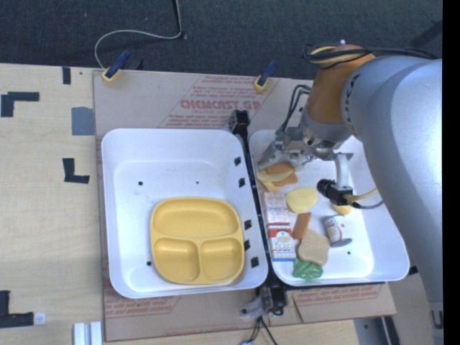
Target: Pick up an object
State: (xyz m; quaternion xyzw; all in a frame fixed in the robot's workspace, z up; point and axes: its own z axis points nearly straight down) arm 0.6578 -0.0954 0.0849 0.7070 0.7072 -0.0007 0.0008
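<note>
Over right bin [388,264], metal end effector [282,154] above bread-shaped toy [279,175], grip unclear, glossy yellow tray [197,239] left.

Divided tray [198,239] in the left bin [122,149]; food items [298,225] clustered in the right bin [381,254].

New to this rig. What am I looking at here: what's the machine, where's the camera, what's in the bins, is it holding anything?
One camera, fixed above the bench, looks down at a slant. The big grey shape with the orange band is a robot arm reaching in from the right; its gripper is low over the far end of the right bin. Its job is to pick up any one object.

The left bin holds a yellow divided tray. The right bin holds a pile of toy food and small items: a bun just below the gripper, a yellow round piece, a bread slice, a green piece and a printed carton.

Nothing visibly sits between the fingers, so I can't say that it holds anything.
</note>
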